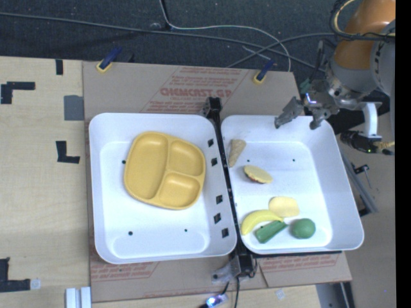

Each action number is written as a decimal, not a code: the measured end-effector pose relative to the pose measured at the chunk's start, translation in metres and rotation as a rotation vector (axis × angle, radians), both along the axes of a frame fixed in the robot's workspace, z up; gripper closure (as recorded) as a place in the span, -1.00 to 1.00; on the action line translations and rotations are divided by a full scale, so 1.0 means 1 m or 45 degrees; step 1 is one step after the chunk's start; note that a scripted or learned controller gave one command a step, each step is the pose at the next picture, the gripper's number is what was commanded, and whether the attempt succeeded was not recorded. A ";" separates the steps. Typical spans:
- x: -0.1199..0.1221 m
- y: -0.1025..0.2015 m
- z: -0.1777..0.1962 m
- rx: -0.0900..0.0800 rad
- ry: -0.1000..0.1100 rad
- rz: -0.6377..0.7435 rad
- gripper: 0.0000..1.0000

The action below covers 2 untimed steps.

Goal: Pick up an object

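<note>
My gripper [300, 119] hangs over the far rim of the right bin [340, 172], its two dark fingers spread open with nothing between them. Below it in that bin lie a beige wedge [236, 150] by the left wall and a tan oval slice [257, 174] near the middle. Along the near side sit a pale yellow piece [284, 206], a yellow banana [255, 220], a dark green stick [270, 230] and a green round fruit [303, 228]. All of them are well apart from the gripper.
The left bin [106, 191] holds a yellow three-part plate [165, 170]. A black divider [221, 172] runs between the bins. Cables cross the dark floor behind the bench, and the arm's orange band [369, 18] stands at the far right.
</note>
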State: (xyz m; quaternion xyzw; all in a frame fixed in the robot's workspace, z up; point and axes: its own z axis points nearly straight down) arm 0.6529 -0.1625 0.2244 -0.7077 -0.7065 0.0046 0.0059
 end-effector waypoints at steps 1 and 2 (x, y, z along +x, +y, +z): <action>0.003 0.000 0.008 -0.003 -0.017 0.004 -1.00; 0.003 0.005 -0.036 -0.003 -0.012 0.005 -1.00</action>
